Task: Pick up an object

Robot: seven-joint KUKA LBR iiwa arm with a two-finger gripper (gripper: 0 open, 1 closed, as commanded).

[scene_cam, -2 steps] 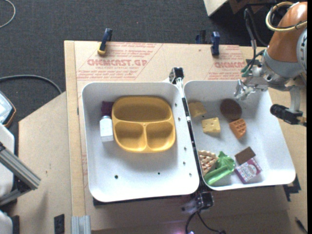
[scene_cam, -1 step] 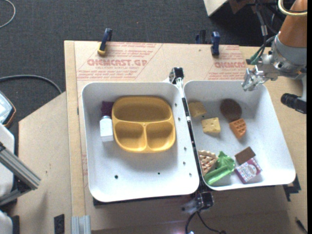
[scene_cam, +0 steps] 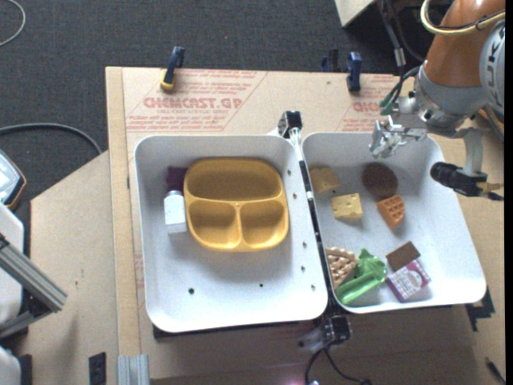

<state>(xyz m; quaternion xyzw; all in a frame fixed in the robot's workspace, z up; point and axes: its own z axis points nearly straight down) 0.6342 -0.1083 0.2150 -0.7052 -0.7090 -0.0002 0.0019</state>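
**Toy food waits under the gripper**

Brown cardboard covers the bench (scene_cam: 240, 103), and two white bins sit on it side by side. Dark floor shows at the top.

The left bin (scene_cam: 152, 287) holds a yellow plate (scene_cam: 236, 204) with three parts. Just at the plate's 9 o'clock side stands a small white bottle (scene_cam: 175, 212), with a dark purple thing (scene_cam: 176, 175) right behind it.

The right bin (scene_cam: 457, 255) holds the toy food. The gripper (scene_cam: 388, 141) hangs over the far edge of this bin, near the top. Its fingers point down and look a little apart, with nothing between them. The grey arm (scene_cam: 469, 46) with its orange band comes in from 2 o'clock.

A round brown cookie (scene_cam: 379, 180) lies closest to the gripper, at its 6 o'clock and not touching it. A waffle (scene_cam: 391, 210) sits just past the cookie, also toward 6 o'clock. A cheese wedge (scene_cam: 346, 206) lies at the gripper's 7 o'clock, and a tan bread piece (scene_cam: 324, 180) at 8 o'clock.

Well apart, near the close edge of the bin, lie a pizza slice (scene_cam: 340, 265), a green veggie (scene_cam: 362, 277), a brown chocolate bar (scene_cam: 402, 255) and a pink box (scene_cam: 409, 281).
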